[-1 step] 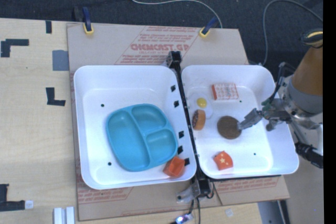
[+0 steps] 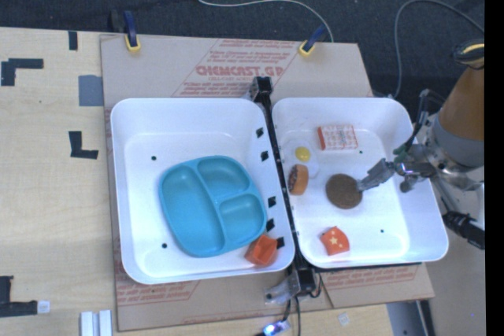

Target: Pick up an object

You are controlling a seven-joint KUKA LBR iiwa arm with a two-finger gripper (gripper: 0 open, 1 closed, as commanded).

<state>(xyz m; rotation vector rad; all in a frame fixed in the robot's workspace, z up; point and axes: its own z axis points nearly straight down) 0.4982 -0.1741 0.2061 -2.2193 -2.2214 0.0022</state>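
Sitting side by side on the worktop [image 2: 55, 169], two shallow white bins share a dark divider down the middle. The left bin [image 2: 134, 138] carries a blue compartment tray [image 2: 211, 204], laid at a slant, and an orange-red block [image 2: 262, 249] tucked into the near right corner, just beside the tray's edge. The right bin [image 2: 394, 240] holds the loose pieces: a red-and-white packet [image 2: 338, 138] toward the far side, a small yellow ball [image 2: 302, 154] near the divider, a brown-and-orange round piece [image 2: 298, 179] just below that ball, a dark brown disc [image 2: 343, 191] near the middle, and a red wedge [image 2: 335, 241] toward the near wall. The arm [image 2: 461, 122] reaches in over the right bin's right rim, and the tool [image 2: 376, 178] points leftward, low over the bin floor. Its tip lies just beside the brown disc's right edge, seemingly touching it; whether its fingers stand wide or narrow cannot be told, and nothing is seen gripped between them. The packet, ball and wedge lie apart from the tool.
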